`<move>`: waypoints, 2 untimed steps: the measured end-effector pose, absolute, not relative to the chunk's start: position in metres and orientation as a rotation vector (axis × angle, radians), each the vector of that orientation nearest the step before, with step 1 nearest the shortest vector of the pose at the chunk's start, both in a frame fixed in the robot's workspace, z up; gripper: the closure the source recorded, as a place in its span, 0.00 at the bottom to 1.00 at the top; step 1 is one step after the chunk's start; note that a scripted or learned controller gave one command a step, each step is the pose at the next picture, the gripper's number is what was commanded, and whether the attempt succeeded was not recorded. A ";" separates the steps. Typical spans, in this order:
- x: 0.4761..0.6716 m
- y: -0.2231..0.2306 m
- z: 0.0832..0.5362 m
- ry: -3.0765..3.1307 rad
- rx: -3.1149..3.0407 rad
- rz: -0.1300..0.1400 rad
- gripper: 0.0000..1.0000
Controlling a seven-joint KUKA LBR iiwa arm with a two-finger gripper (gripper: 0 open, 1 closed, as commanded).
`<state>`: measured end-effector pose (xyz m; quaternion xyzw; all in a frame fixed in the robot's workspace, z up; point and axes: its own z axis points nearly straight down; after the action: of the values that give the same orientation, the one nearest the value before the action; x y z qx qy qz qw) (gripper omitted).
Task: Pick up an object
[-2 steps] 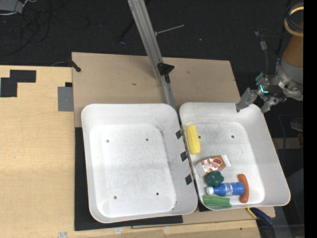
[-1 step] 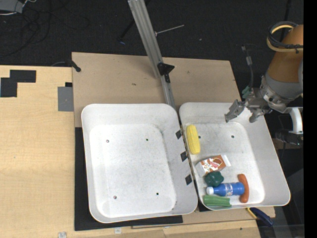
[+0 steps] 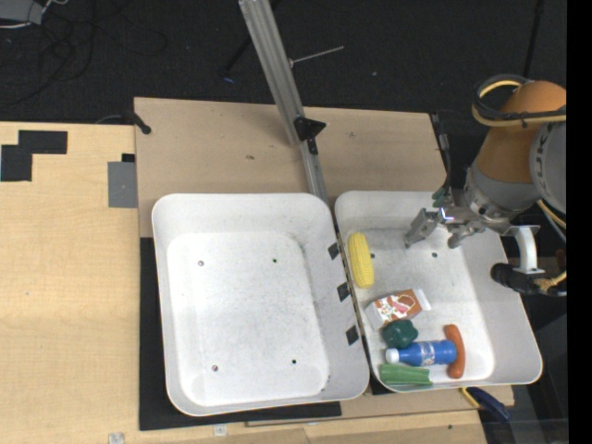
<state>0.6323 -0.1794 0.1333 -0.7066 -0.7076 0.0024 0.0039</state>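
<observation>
Above the far part of the right bin [image 3: 495,336] we see the gripper [image 3: 442,229], hanging from the grey arm [image 3: 518,169] with its orange band. Its two fingers [image 3: 418,228] are spread apart with nothing between them, and white bin floor shows under and between them.

Moving outward, the objects all lie in this right bin, nearer the camera than the claw and apart from it. We count one yellow corn cob [image 3: 360,258] lying along the left wall, just beside the divider. Below it is one flat red and white packet [image 3: 398,304], then one dark green lump [image 3: 400,332] touching the packet's near edge. One blue bottle [image 3: 427,351] with a white cap lies on its side just beneath the lump. One orange sausage-shaped piece [image 3: 453,350] rests against the bottle's right end, and one green flat piece [image 3: 405,376] sits at the near wall. That makes six things, one of each.

The left bin [image 3: 171,248] lies beside it, and we count two bins in all, joined by three small black clips [image 3: 343,290] along the shared edge.

Both bins rest on a pale wooden bench [image 3: 222,146]. A light wood panel [image 3: 65,276] with dark cut-outs lies to the left. One slanted metal rail [image 3: 277,81] rises from behind the bins, against a dark floor [image 3: 139,35] strewn with cables.
</observation>
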 end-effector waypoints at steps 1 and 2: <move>0.632 -0.178 0.089 -2.220 -2.218 0.004 0.00; 0.632 -0.179 0.101 -2.219 -2.220 0.003 1.00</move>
<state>0.6323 -0.1789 0.1011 -0.7074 -0.7068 0.0008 0.0013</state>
